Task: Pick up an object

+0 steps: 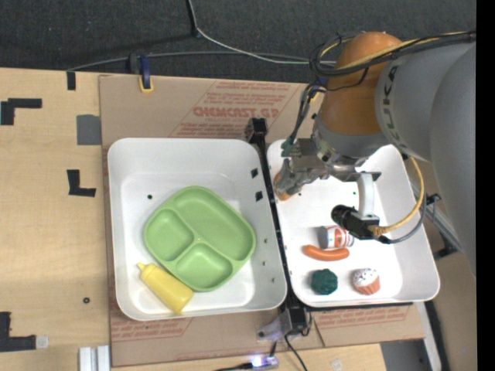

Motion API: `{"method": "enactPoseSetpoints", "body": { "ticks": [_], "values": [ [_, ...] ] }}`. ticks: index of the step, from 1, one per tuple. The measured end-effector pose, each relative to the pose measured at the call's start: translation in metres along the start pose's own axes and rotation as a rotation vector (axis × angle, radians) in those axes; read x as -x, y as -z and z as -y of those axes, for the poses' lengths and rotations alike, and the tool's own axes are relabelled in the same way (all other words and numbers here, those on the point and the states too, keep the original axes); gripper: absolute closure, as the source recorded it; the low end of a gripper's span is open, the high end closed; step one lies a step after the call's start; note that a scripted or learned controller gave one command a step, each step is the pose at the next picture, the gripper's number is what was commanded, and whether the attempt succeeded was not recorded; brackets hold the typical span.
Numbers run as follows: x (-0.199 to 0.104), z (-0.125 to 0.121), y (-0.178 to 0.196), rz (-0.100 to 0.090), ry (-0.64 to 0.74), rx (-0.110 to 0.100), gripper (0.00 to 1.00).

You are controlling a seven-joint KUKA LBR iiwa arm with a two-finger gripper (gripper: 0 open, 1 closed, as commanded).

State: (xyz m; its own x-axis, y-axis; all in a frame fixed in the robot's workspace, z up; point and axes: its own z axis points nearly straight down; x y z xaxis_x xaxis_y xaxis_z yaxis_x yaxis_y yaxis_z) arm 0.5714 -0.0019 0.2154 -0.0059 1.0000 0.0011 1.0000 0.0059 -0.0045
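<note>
My gripper (pixel 288 182) hangs low over the left side of the right bin (pixel 410 284), close to the wall it shares with the left bin. Toward the front of the right bin lie a small red-and-white can (pixel 336 238), an orange sausage (pixel 329 253), a dark green lump (pixel 324 282) and a pink-and-white cupcake (pixel 365 281). All of these sit apart from the gripper, below and to its right. A small brownish bit shows just under the gripper tip; what it is cannot be made out.
The left bin (pixel 124 168) holds a green divided plate (pixel 199 238) and a yellow squeeze bottle (pixel 164 286) at its front left. A black clip and cable (pixel 356 222) hang from the arm over the right bin. The arm's grey body (pixel 433 99) covers that bin's back right.
</note>
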Motion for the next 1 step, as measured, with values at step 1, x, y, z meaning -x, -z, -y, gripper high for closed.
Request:
{"method": "enactPoseSetpoints", "body": {
  "ticks": [1],
  "values": [
    [-0.0585,0.0131,-0.0065,0.000,0.001,0.001,1.00]
  ]
}}
